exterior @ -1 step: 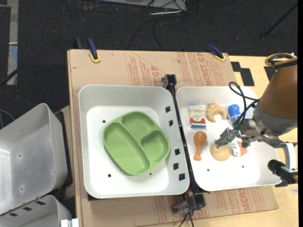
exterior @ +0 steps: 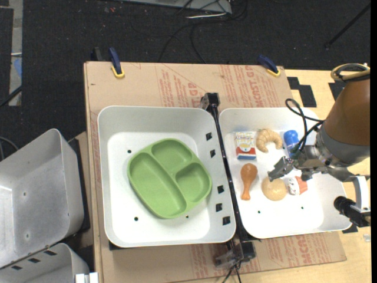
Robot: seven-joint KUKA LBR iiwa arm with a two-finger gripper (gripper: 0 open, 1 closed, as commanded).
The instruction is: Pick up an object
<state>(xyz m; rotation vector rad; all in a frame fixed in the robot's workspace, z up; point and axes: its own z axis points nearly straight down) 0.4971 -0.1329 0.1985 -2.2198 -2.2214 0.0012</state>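
Note:
In the right bin (exterior: 312,214) lie a chicken drumstick (exterior: 248,178), a round tan bun (exterior: 274,190), a croissant (exterior: 269,138), a small red and white carton (exterior: 245,144), a blue piece (exterior: 290,138) and a small white and red piece (exterior: 295,186). My gripper (exterior: 280,170) hangs low over the bin's middle, just above the bun and right of the drumstick. Its dark fingers (exterior: 277,173) point left and look spread, with nothing between them.
The left bin (exterior: 118,217) holds a green divided plate (exterior: 169,177). A black divider (exterior: 222,164) runs between the two bins. Another white bin (exterior: 35,199) sits off the bench at left. Cables hang by the arm at the right.

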